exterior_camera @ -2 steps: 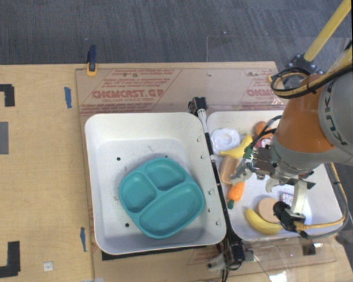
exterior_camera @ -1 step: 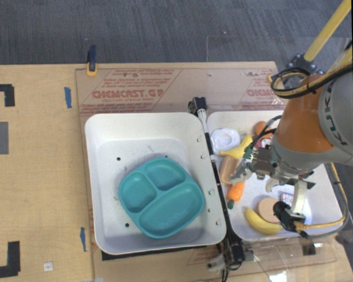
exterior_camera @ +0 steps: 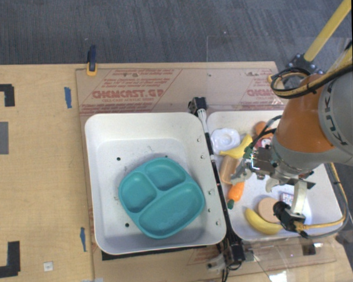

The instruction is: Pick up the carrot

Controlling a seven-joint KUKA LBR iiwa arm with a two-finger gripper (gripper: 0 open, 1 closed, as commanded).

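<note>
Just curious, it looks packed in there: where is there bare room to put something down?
The left bin has bare floor all around the teal plate. The right bin is crowded: carrot, banana and other toys under the arm.

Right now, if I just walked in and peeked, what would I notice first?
Probably the big teal plate with three compartments, lying in the left bin. Next, the grey and orange arm hanging over the right bin, where a small orange carrot lies near the left wall and a yellow banana lies by the front edge.
</note>
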